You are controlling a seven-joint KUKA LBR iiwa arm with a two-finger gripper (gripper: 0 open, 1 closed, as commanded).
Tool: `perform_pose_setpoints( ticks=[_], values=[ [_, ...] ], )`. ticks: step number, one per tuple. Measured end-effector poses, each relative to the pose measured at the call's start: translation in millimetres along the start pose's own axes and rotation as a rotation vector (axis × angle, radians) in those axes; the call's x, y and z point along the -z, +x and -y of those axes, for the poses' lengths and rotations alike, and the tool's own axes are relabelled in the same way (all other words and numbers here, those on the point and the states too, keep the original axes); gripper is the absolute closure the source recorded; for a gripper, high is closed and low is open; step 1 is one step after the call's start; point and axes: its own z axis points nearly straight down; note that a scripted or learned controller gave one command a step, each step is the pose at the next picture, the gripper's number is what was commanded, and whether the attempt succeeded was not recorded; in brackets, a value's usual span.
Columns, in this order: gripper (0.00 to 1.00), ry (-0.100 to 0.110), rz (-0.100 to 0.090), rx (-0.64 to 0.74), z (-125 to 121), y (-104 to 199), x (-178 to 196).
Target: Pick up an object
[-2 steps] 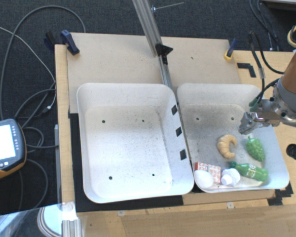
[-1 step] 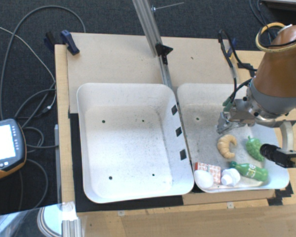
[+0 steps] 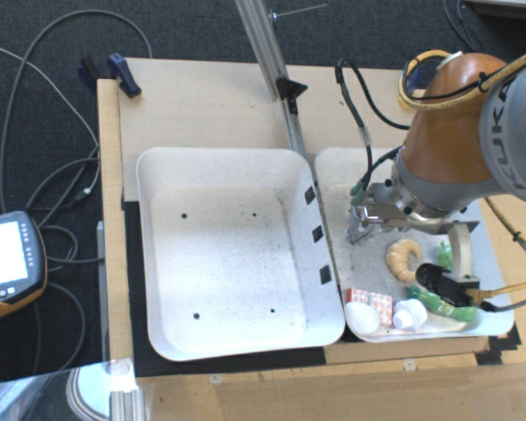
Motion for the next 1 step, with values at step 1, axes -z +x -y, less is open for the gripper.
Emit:
perform_pose_setpoints(
  ticks=[1],
  values=[
    [1.00,-0.004,0.001,0.001,-6.1,51.0,1.6]
  ],
)
